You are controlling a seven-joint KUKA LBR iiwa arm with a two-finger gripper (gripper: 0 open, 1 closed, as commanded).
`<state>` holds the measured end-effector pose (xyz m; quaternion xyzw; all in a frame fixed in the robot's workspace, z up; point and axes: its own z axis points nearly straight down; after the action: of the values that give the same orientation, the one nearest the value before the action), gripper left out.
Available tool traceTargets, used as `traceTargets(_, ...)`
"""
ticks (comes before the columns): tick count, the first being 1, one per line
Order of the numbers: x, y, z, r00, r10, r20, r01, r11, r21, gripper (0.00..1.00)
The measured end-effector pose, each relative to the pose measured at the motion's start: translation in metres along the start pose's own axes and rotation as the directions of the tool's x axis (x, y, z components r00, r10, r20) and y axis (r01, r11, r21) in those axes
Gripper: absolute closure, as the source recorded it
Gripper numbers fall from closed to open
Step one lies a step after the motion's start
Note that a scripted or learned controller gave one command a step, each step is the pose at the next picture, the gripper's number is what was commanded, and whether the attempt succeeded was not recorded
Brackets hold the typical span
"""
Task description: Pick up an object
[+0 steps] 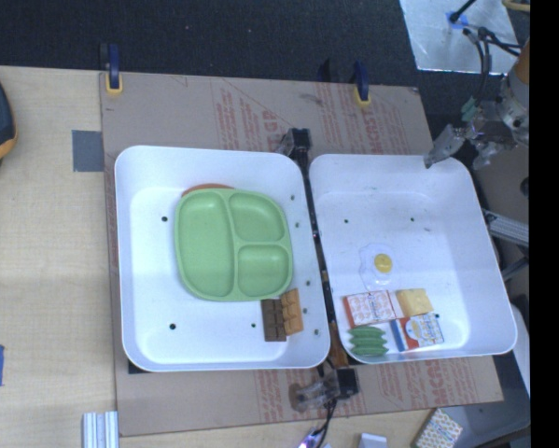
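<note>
- Two shallow white bins sit side by side on a sheet of cardboard (260, 110) laid over the bench.
- The left bin (139, 250) holds a green divided plate (232, 244) with three compartments, lying flat near the bin's centre. An orange-red edge of something (207, 189) shows from under the plate's far rim; what it is cannot be made out.
- A small brown block (283, 315), ridged like a wafer or chocolate bar, lies just beside the plate's near right corner, close to the bin's right wall.
- The right bin (447, 203) holds a cluster of small items in its near half: a yellow disc on a clear lid-like piece (381, 264), a yellow square (413, 301), a red-and-white packet (369, 306), a red, white and blue carton (422, 331), and a green pod-shaped item (369, 342) at the near wall.
- The gripper (444, 147) is above the far right corner of the right bin, well apart from that cluster. One dark finger tip points down-left over the rim. Whether it is spread or closed cannot be told at this size, and nothing is seen between its fingers.
- Blue clamps (360, 80) pin the cardboard's far edge.
</note>
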<state>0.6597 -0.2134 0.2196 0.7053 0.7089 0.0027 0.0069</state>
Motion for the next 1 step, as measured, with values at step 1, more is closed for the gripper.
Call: traceTargets(1, 0.002, -0.0664, 0.0286, 1.0, 0.003, -0.007, -0.003, 1.0, 0.023, 0.0)
